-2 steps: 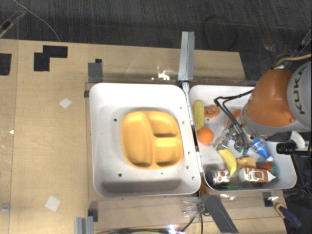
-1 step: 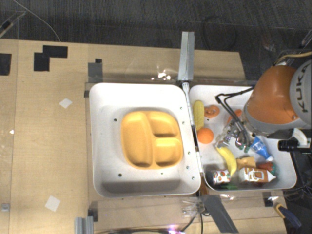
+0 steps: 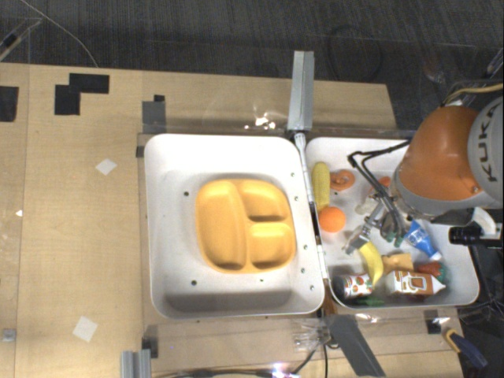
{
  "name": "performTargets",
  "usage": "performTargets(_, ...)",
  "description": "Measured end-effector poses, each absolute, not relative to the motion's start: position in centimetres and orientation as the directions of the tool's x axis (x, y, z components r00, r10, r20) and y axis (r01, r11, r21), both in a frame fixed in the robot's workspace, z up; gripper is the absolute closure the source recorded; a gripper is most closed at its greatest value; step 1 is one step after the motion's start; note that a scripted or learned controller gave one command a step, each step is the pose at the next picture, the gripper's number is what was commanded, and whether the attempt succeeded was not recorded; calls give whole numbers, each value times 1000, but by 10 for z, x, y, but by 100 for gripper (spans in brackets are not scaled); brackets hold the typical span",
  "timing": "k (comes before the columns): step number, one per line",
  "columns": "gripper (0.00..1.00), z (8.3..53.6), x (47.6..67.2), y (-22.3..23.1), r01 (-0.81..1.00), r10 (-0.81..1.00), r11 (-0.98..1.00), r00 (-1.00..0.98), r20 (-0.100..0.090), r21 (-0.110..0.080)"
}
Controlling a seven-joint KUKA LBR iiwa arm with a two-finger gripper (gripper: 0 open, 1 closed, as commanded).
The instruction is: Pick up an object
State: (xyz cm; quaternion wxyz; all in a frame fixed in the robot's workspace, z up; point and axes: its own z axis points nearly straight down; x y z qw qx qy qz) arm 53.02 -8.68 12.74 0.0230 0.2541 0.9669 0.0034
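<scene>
The arm's gripper (image 3: 376,225) hangs low in the right bin (image 3: 472,290), just right of the orange ball (image 3: 332,220) and just above the banana (image 3: 371,261). The fingers look spread a bit w/ nothing pinched between them, tho it's cluttered there so that's a judgement call. No target object is grabbed yet; the nearest candidates are the banana and the orange ball.

What could go wrong imo: stuff is packed tight below the orange ball, so the fingers could land on the banana's curved side and it'd roll or squirt out. The ball could get nudged toward the bin wall. The blue bottle (image 3: 422,241), right of the ball, sits close enough to get clipped or dragged along.

Count: 2 white bins, 1 yellow divided tray (image 3: 244,224) in the left bin (image 3: 169,211), 1 corn cob (image 3: 321,182) above the ball, 1 orange ball, 1 banana, 1 blue bottle, 1 carton (image 3: 414,283), 1 can (image 3: 357,287). Other bits are too small to tell.
</scene>
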Motion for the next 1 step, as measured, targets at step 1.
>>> performTargets(1,0,90,565,-82,541,541,841,-841,-13,7)
